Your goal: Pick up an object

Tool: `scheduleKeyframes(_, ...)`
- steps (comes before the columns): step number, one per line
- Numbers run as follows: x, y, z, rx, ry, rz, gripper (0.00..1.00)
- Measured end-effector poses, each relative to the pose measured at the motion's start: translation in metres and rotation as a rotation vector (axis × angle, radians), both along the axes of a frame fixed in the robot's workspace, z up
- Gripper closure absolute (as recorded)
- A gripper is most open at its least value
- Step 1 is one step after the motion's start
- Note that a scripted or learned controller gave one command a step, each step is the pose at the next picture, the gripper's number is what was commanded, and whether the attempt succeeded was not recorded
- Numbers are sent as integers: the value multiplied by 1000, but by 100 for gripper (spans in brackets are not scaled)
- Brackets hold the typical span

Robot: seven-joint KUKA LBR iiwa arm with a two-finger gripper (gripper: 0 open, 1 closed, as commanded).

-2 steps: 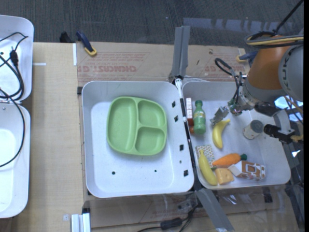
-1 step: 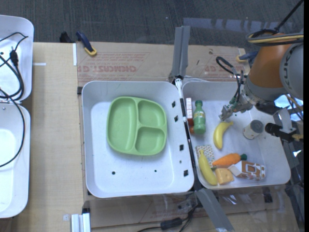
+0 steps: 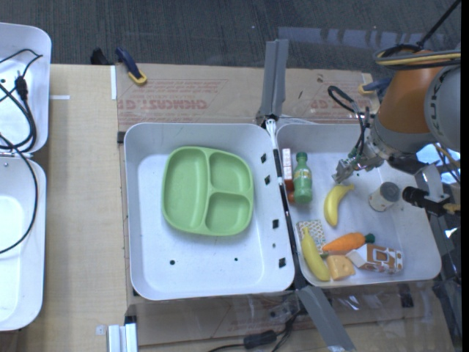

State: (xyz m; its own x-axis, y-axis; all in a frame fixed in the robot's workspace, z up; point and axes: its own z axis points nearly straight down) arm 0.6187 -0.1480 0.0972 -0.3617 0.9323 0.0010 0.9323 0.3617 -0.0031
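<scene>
From above, two shallow white bins sit side by side on the bench. The left bin (image 3: 146,270) fills the middle of the frame and has a light green divided plate (image 3: 209,191) lying flat in its upper half, three compartments showing.

The right bin (image 3: 421,259) is the busy one. Along its left wall stands a small green bottle (image 3: 302,180) with a red-and-white carton (image 3: 286,167) just beside it. A yellow banana (image 3: 335,202) lies near the bin's middle, curving down and left. Toward the lower part of the bin there is a second banana (image 3: 314,257) lying along the left side, an orange carrot (image 3: 344,243) with a dark green tip pointing right, a yellow-orange chunk (image 3: 341,268) just below the carrot, and a small orange-and-white box (image 3: 381,257) to the right of these. A patterned wrapper (image 3: 313,229) peeks out above the lower banana.

The arm comes in from the upper right of the frame, its orange band (image 3: 409,94) big and close to the lens. The gripper (image 3: 346,173) hangs over the right bin, its tip just above the upper end of the middle banana. It is small and dim here, and I cannot tell how it is set or whether it touches the fruit. A grey round part (image 3: 386,194) sits to the right of that banana.
</scene>
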Motion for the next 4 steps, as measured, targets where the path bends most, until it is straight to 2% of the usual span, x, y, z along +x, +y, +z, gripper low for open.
scheduleKeyframes(1, -80, 49, -8, 1, 1, 146, 0)
scheduleKeyframes(2, -113, 20, -7, 2, -1, 267, 0)
scheduleKeyframes(3, -8, 42, -7, 1, -3, 382, 0)
scheduleKeyframes(4, 33, 46, -6, -1, -5, 487, 0)
